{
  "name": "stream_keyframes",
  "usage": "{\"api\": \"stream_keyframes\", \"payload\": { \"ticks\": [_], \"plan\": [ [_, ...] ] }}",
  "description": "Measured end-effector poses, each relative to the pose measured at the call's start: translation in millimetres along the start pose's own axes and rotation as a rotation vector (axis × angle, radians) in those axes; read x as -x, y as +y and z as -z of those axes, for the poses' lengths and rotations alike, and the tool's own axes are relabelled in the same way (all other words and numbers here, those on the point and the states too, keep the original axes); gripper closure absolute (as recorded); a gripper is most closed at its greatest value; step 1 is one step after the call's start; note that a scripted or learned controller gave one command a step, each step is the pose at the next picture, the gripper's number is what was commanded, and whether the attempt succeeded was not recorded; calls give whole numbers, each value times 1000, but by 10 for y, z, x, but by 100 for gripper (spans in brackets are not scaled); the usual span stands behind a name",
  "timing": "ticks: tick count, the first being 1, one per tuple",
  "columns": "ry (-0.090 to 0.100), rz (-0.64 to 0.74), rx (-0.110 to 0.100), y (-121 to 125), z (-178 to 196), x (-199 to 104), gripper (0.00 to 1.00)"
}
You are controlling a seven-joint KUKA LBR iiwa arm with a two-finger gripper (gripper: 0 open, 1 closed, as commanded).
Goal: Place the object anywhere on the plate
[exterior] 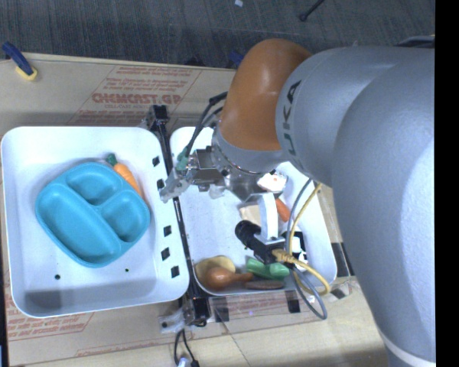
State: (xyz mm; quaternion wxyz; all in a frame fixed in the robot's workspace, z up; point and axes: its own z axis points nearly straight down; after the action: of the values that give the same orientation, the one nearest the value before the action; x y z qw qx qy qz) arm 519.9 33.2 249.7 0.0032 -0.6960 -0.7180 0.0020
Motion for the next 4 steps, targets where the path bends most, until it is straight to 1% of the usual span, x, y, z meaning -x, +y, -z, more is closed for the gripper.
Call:
{"api": "stream_keyframes", "payload": {
  "ticks": [4],
  "plan": [
    [0, 0, 0, 0, 0, 0, 0]
  ]
}}
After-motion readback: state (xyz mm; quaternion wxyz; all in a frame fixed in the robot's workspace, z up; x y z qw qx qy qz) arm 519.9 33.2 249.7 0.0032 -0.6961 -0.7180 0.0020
